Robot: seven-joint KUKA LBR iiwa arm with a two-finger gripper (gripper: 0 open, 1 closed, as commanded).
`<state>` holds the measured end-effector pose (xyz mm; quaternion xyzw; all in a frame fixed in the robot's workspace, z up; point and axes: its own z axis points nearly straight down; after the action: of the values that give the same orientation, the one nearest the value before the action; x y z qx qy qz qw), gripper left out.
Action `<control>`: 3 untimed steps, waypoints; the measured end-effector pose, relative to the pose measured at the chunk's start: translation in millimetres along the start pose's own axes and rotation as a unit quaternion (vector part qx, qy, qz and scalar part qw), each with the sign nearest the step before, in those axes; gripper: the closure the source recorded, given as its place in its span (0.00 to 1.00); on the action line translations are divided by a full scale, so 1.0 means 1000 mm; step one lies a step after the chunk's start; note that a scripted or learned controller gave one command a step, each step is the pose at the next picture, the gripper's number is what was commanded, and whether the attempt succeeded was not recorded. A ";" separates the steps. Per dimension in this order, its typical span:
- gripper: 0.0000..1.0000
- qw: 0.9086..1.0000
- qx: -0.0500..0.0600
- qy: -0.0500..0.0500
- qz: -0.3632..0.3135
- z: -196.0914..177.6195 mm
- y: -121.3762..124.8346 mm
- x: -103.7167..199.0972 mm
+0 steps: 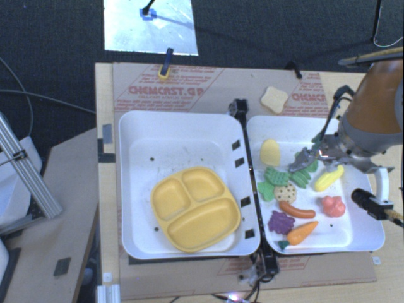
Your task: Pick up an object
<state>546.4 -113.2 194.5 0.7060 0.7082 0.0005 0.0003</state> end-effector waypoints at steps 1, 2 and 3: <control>0.00 1.000 0.001 0.000 0.004 0.113 -0.018 -0.027; 0.00 1.000 -0.003 -0.001 0.003 0.108 -0.059 -0.060; 0.00 1.000 -0.002 0.000 0.001 0.108 -0.058 -0.074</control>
<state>488.8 -187.5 86.6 0.7065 0.7077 0.0026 0.0016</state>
